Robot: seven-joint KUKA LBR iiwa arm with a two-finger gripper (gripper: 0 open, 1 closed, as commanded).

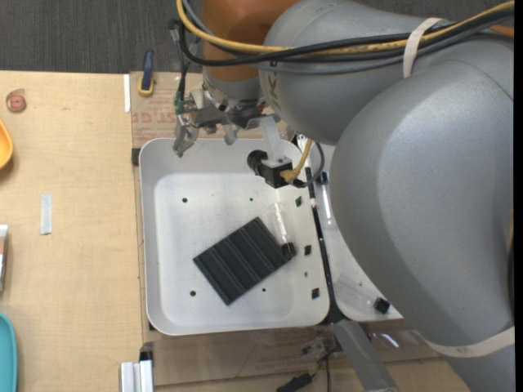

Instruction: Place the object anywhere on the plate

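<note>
- A black ridged block [243, 260] lies flat in the white bin [163, 300].
- The gripper [204, 137] hangs over the bin's top edge, fingers apart, holding nothing.

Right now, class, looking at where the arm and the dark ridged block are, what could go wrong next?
1. The gripper hangs over the bin's far rim, apart from the dark ridged block; closing there would likely catch nothing.
2. The block lies flat and slanted, so the fingers could slip off it.
</note>
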